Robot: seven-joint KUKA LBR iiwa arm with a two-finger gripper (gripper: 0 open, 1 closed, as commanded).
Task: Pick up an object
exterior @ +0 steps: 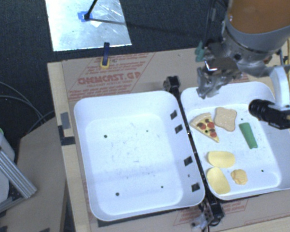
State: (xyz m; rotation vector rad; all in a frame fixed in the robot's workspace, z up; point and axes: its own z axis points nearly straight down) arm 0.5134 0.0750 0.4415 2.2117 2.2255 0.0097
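Glossy white plastic bins (pixel 127 102); shiny foil sheet (pixel 87 19).

Red printed lettering "CHEMCAST GP" legible on brown paper-masked board (pixel 111 75) beneath white bins, along far edge. Similar red print at near edge: too small to read.
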